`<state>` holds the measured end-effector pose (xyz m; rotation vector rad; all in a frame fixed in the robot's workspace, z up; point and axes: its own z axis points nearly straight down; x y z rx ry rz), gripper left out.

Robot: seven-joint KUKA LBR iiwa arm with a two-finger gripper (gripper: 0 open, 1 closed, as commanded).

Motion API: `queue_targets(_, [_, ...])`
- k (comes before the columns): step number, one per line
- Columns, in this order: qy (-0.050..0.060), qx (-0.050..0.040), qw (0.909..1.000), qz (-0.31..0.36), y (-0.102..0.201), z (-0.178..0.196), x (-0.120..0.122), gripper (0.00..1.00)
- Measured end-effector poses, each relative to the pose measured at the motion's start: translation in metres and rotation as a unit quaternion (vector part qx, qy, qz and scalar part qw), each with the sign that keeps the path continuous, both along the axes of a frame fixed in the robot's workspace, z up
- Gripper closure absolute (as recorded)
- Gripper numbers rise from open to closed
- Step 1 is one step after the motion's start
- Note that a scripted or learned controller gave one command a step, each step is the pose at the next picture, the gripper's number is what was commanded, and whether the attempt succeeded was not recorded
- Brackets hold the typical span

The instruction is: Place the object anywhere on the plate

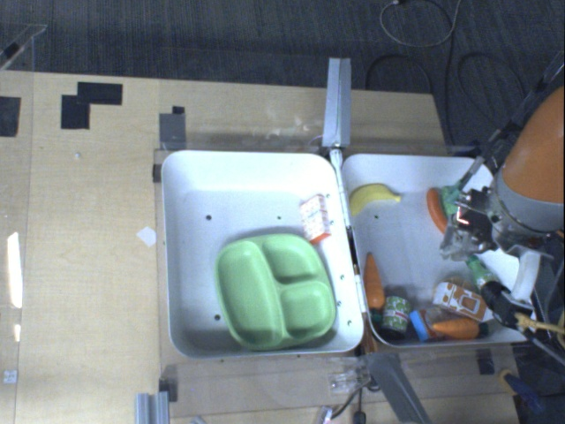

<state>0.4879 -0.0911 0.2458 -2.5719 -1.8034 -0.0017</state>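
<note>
Fingers (459,237) hover over right bin (402,237), grip unclear

You have the green divided plate (276,288) lying in the left bin (190,237), a small red-and-white packet (314,218) just beyond it. In the right bin (397,237), the gripper (459,230) hovers near a yellow banana (372,198), carrots (374,281) and a can (395,313).
</note>
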Motion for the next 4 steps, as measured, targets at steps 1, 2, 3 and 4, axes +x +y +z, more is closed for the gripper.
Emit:
queue_targets(1, [0.001, 0.0, 0.998, -0.063, 0.066, -0.062, 0.0, 1.0])
queue_targets(2, [0.001, 0.0001, 0.9937, -0.112, 0.153, -0.062, 0.03, 1.0])
queue_targets(3, [0.001, 0.0, 0.9977, -0.068, 0.246, -0.077, 0.017, 1.0])
queue_targets(4, [0.002, 0.0001, 0.9936, -0.113, 0.284, -0.096, -0.001, 1.0])
